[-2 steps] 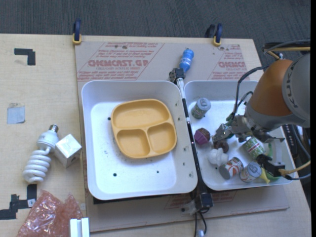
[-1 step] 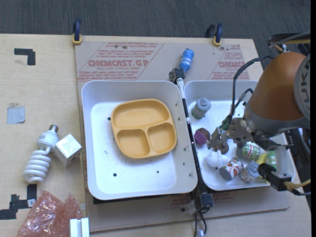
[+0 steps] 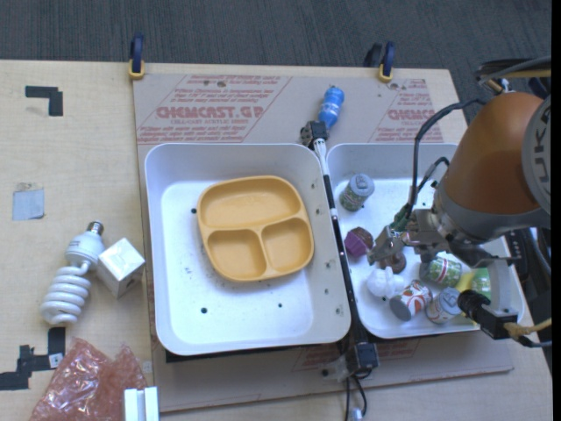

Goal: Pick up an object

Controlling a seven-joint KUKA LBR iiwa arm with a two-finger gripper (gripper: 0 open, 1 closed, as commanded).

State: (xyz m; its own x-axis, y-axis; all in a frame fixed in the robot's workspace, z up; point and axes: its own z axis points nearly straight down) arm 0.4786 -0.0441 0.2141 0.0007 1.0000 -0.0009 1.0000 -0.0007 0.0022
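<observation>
Over the right-hand shallow white bin [image 3: 386, 160], your grey arm with its orange band [image 3: 495, 165] reaches in from the right, and the jaws [image 3: 392, 246] hang low among the clutter. Whether they are spread or pressed together you cannot tell; dark wrist hardware and cabling blur their outline, and nothing is plainly pinched between them.

Your candidates all lie in that bin. A small purple lump [image 3: 358, 241] sits just left of the jaws, close to the wall shared with the left-hand white bin [image 3: 166, 261]. A white rounded toy [image 3: 384, 281] lies just below them, and a grey-and-red can-like piece [image 3: 410, 302] sits beside that. A green-labelled bottle [image 3: 449, 272] lies to the right, partly under the wrist. A grey-green capped jar [image 3: 356, 191] stands alone toward the far wall.

The objects below the jaws touch or nearly touch, so closing there probably risks catching two things or nudging one away. The jar has the most open room around it.

Across the dividing wall, a yellow three-compartment plastic tray [image 3: 256, 227] rests in the left bin. A white spiral bulb [image 3: 72, 279] lies on the bench [image 3: 79, 165], well apart from both bins.
</observation>
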